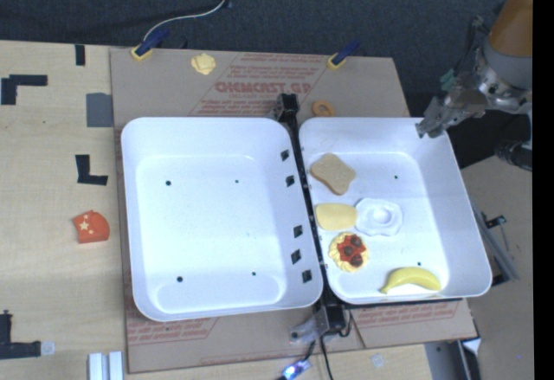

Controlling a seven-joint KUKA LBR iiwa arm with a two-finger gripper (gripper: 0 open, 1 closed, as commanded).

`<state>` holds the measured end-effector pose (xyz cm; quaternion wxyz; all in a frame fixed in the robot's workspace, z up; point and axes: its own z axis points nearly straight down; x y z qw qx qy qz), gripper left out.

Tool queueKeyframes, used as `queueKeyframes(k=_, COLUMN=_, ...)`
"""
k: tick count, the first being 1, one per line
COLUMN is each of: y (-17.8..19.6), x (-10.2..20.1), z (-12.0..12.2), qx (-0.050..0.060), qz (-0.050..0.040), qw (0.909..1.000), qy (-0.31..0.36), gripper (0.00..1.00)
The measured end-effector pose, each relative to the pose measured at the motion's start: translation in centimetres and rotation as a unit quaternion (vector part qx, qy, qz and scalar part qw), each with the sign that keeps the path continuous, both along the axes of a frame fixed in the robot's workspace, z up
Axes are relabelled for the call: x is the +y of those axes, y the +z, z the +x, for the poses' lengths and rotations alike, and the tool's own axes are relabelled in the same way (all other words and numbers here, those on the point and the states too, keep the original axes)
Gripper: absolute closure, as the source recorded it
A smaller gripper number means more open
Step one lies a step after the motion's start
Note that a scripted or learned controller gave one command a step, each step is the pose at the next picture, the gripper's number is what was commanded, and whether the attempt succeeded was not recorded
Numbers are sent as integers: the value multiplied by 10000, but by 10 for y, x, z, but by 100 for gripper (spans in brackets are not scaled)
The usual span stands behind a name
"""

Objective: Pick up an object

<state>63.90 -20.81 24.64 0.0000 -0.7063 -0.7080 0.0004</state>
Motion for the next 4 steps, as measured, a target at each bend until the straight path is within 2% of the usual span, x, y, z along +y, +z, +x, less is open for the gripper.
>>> queueKeyframes(k=1, y=104, x=166, z=24, qx=-64, qz=24, qw=9999, qy=81, gripper=100)
queueKeyframes(k=2, y=245, x=208, z=0, qx=-83, qz=11, qw=10000, qy=29, gripper=100)
queueKeyframes(k=3, y=73, x=252, z=-11, qx=93, qz=3, qw=10000, qy=10, gripper=100)
queueKeyframes(k=4, y=126, x=311, z=-12, qx=-16, qz=15, qw=10000, qy=29, gripper=100)
